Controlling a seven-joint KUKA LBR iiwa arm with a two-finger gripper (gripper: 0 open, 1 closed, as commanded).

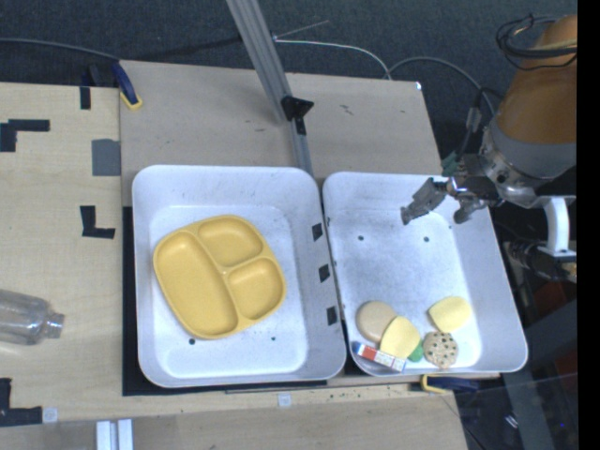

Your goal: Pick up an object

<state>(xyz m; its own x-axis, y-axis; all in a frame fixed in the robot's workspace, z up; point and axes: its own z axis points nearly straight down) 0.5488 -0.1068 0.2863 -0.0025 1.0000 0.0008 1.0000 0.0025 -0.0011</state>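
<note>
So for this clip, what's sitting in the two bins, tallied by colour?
Yellow: 3, the divided plate in the left bin and two pieces in the right bin
Tan: 1, rounded piece
Speckled: 1, round piece
Red and white: 1, flat item
Total: 6

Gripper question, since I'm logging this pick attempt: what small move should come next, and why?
Probably move the gripper toward the near end of the right bin and lower it. It hangs open over bare floor at the far end, while the yellow pieces and dotted ball cluster along the near wall.

Grey arm [525, 148] with orange band, black cables, and dark metal pincer [441, 209].
</note>
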